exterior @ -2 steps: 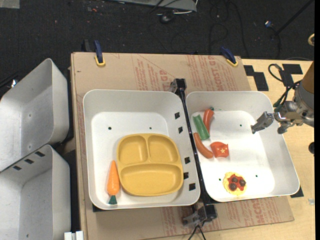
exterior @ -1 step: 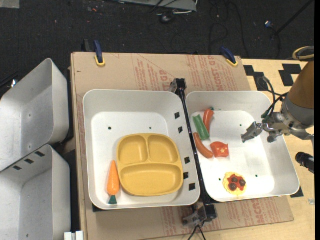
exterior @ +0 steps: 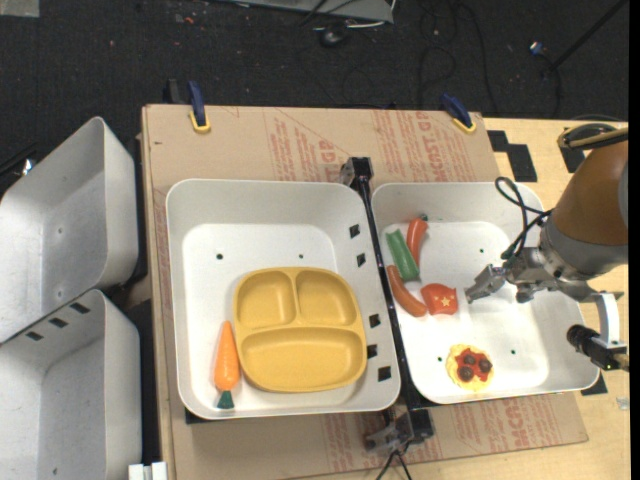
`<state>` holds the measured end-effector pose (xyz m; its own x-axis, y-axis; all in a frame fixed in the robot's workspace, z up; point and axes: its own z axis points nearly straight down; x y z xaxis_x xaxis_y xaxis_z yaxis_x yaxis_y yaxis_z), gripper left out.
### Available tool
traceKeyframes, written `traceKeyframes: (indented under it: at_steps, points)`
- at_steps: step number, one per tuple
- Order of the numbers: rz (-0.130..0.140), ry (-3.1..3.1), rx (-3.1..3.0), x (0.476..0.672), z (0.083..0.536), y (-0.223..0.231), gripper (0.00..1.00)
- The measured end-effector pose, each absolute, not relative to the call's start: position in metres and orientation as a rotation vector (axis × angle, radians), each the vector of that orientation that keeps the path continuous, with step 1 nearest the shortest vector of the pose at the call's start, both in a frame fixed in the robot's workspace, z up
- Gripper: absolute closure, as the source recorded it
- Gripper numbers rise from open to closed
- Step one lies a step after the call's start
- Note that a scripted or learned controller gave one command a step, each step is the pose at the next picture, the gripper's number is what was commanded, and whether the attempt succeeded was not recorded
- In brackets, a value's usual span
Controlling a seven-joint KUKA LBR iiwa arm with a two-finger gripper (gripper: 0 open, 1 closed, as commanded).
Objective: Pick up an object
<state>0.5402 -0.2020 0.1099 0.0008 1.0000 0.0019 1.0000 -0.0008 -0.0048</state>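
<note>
The right bin (exterior: 520, 376) holds several toy foods. A green pepper-like piece (exterior: 403, 254) lies beside a red chili (exterior: 416, 233). Below them are a brown-orange sausage (exterior: 404, 292) and a red strawberry-like piece (exterior: 441, 299). A small round pizza (exterior: 470, 365) sits near the bin's front. My gripper (exterior: 500, 286) hangs over the right bin's middle, just right of the red piece and apart from it. Nothing shows in its grasp. The grey arm with its orange band (exterior: 600, 208) comes in from the right.
The left bin (exterior: 190, 268) carries a yellow divided plate (exterior: 299, 329) and an orange carrot (exterior: 227, 358) along the plate's left side. A black divider (exterior: 378, 268) runs between the bins. Two tilted white bins (exterior: 60, 238) stand off the bench at far left.
</note>
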Motion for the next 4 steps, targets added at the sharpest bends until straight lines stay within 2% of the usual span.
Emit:
traceKeyframes:
  at_steps: [1,3,4]
  points:
    - [0.000,-2.222,-2.223,0.542,0.123,-0.203,1.00]
    - [-0.003,-2.227,-2.222,0.547,0.221,-0.209,1.00]
    - [-0.003,-2.231,-2.214,0.570,0.216,-0.163,1.00]
